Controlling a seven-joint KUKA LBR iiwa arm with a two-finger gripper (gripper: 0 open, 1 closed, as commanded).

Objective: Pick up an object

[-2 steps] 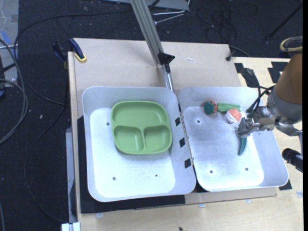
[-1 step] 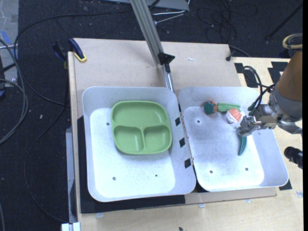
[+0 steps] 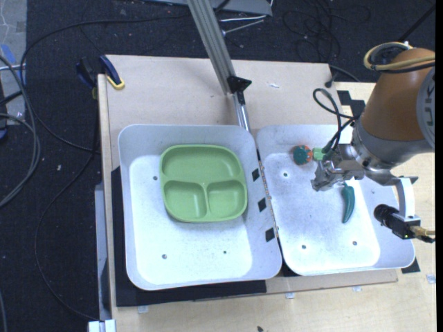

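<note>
In the right bin lie two small objects. A round green and orange-red toy rests near the bin's back edge. A slim, curved teal-green piece lies toward the bin's right side. My gripper hangs low over the right bin between the two, just right of and in front of the round toy and left of the teal piece. I see nothing held in it. The grey arm and its orange band rise behind it and hide the bin's back right corner.
A green three-compartment plate sits in the left bin. A slanted metal pole crosses behind the bins. Black cables loop beside the wrist. A black fitting sits at the right bin's right rim.
</note>
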